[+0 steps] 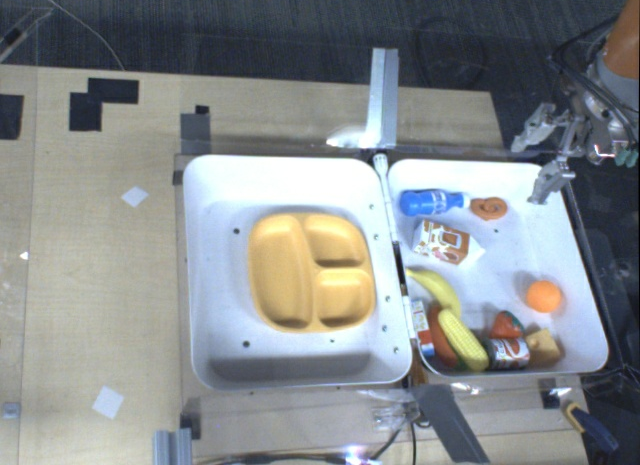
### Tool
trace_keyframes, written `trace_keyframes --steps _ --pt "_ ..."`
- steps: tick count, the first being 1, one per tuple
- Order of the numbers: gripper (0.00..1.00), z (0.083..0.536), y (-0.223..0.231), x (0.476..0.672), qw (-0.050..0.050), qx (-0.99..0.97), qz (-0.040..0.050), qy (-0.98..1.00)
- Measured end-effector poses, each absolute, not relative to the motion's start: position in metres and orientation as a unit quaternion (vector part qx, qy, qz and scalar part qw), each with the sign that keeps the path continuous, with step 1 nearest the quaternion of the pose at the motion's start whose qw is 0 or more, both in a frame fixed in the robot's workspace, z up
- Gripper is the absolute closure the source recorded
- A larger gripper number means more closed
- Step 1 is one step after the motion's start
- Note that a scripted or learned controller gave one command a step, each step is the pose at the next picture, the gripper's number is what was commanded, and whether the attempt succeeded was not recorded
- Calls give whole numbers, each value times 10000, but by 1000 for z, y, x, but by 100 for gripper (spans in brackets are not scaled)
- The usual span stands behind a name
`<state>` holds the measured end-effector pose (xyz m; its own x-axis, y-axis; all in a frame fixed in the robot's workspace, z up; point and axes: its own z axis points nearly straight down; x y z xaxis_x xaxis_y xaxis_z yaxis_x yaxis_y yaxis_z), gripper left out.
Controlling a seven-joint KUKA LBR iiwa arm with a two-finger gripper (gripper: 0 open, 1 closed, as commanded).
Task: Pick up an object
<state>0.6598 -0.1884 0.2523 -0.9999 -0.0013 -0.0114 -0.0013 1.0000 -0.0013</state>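
Nearest the camera, corn [461, 338], can [508, 353] and orange [544, 296] lie ungrasped in the right bin [580, 253]. Farther back, the gripper [556, 158] hovers above its far corner, fingers apart, holding nothing. Pick not yet begun.

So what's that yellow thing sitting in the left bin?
It is a yellow tray that looks like smooth plastic, rounded at the corners and moulded into three compartments: one long one on the left, two smaller ones on the right. It lies flat, right way up, near the middle of the left bin, with nothing in it.
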Motion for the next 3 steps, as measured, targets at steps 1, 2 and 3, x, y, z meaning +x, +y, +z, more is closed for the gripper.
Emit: trace_keyframes --steps 1,2,3 --pt "0 153 -185 616 25 1378 4 9905" --pt "0 125 -205 596 39 2279 3 9737" --pt "0 89 -204 564 69 2726 1 9621"
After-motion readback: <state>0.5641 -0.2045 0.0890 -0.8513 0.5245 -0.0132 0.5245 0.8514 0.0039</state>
